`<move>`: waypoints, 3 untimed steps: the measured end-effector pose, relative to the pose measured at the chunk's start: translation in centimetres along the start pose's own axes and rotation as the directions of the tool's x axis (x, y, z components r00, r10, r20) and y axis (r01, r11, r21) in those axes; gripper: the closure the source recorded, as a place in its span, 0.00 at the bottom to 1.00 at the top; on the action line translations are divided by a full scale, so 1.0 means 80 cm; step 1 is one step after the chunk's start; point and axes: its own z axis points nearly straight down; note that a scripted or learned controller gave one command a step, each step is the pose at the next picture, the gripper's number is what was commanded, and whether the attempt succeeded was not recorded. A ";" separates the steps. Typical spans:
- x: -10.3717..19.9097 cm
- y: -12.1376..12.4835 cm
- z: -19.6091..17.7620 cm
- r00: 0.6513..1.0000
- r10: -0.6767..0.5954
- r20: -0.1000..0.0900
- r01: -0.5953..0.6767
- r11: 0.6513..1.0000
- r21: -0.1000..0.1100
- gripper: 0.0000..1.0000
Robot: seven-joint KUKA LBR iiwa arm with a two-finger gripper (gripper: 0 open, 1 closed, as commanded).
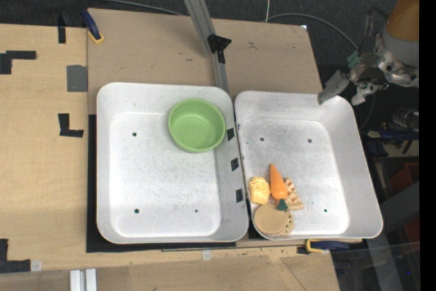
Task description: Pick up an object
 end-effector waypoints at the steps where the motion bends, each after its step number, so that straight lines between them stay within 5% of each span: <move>1: 0.000 0.000 0.000 1.000 0.000 0.000 0.000 1.000 0.000 0.00; 3: -0.016 0.003 0.146 1.000 0.002 -0.001 -0.002 1.000 0.006 0.00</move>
